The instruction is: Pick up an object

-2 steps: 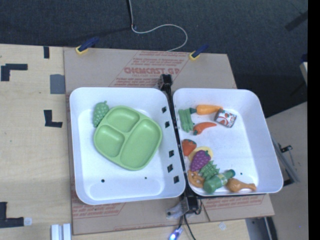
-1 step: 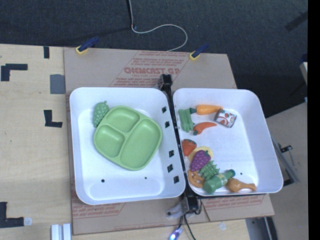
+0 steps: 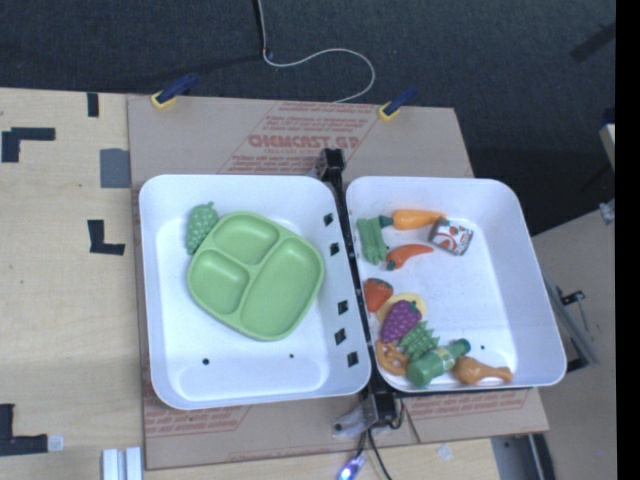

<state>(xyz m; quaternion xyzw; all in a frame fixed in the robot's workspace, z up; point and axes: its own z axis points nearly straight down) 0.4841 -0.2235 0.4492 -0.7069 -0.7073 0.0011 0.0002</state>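
At the 3 o'clock side of the surface, the right bin (image 3: 500, 298) holds the candidate objects. We judge the step as target selection; nothing is lifted. We cannot tell the state of the fingers. The small can (image 3: 449, 236), toward 12 o'clock, lies apart from the clutter, so the next move calls for a descent onto it.

A lab bench: taped cardboard (image 3: 300, 138), clamped bins (image 3: 160, 208), loose cable (image 3: 300, 60).

Arm pose, wrist angle, tool position, none can be told
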